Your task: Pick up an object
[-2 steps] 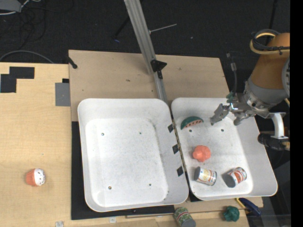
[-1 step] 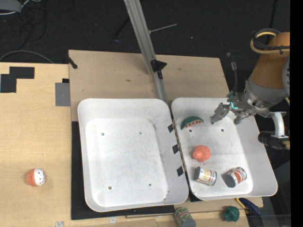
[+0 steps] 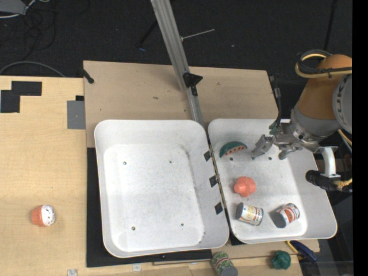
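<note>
Red-green watermelon slice (image 3: 233, 149), domed, lying flat; at its 3 o'clock, end effector (image 3: 268, 148), fingers spread, gripping nothing.

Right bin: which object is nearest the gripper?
The watermelon slice, just left of the gripper. The red ball and both cans lie nearer the bin's front.

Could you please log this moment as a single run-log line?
phase: approach | end effector: above right bin, nothing seen between fingers | nearest: watermelon slice toy | also in bin: red ball, two small cans
</note>
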